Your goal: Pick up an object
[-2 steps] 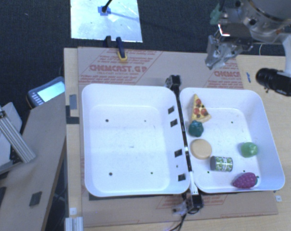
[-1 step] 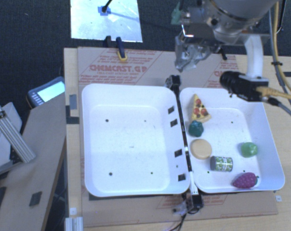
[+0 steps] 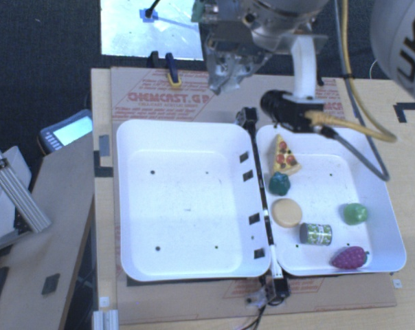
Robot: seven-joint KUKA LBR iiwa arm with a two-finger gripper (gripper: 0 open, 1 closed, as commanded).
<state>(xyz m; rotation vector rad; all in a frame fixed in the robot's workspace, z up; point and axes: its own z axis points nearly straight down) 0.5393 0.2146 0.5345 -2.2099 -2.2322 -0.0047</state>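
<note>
1. The gripper [image 3: 225, 74] hangs above the far edge of the surface [image 3: 159, 98], beyond both bins and well apart from every object. Whether its fingers are open or shut cannot be told; nothing shows between them.

2. The left bin [image 3: 183, 201] carries no candidates. All the objects lie in the right bin [image 3: 386, 243]: a pizza slice [image 3: 285, 156] near the far wall, a dark teal piece [image 3: 279, 183] just beside it, a tan disc [image 3: 287, 212] below that, a small can [image 3: 316, 234] lying on its side near the disc, a green piece [image 3: 355, 213] towards the right wall, and a purple grape bunch [image 3: 349, 257] at the near corner.

3. All look like small toy items, probably light and stiff, so weight should not matter; slipping is the likelier trouble.

4. The can seems the most awkward choice: being round and on its side, it may roll away unless the fingers close across its curved body.

5. The pizza slice and disc lie flat and low, offering little height to pinch.

6. The green piece and grape bunch stand clear of their neighbours and look chunky enough to take across the middle, though both sit near the walls.
</note>
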